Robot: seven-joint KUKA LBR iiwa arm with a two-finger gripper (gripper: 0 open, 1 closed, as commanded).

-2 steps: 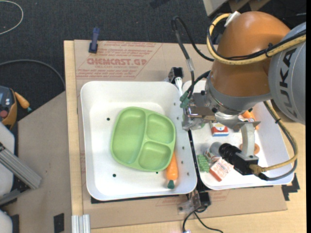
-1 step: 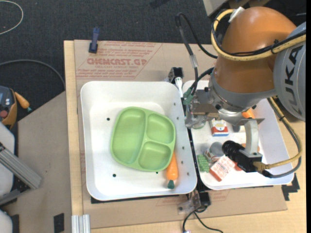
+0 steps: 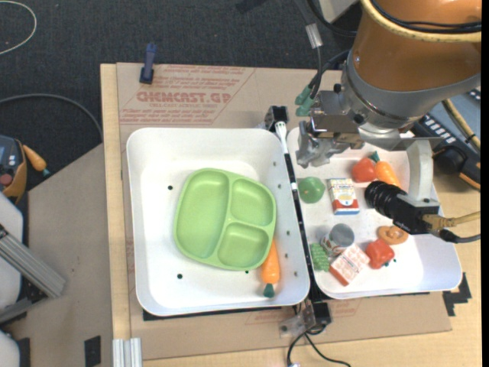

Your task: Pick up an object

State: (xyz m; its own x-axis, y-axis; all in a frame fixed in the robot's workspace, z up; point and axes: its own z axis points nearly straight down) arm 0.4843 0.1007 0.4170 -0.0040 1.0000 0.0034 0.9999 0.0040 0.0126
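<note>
My gripper (image 3: 312, 153) hangs at the right bin's (image 3: 428, 281) back-left corner; can't tell its state. Nearest obj: small green round piece (image 3: 311, 189), just below it toward cam.

floor: dark grey carpet (image 3: 92, 21), speckled looking, running behind and left of the cardboard sheet (image 3: 191, 90)
bench top: that brown cardboard sheet has red print on it, bit scuffed
clip: small blue clamp thing (image 3: 148, 62) on the cardboard's far left corner
cable: thin pale cord (image 3: 30, 10) looping on the carpet, far left of the cardboard
metal: pale aluminium rail (image 3: 30, 262) slanting near-left of the cardboard
wood: light wooden surface (image 3: 470, 205) just right of the cardboard
light: even, soft shadows
</note>
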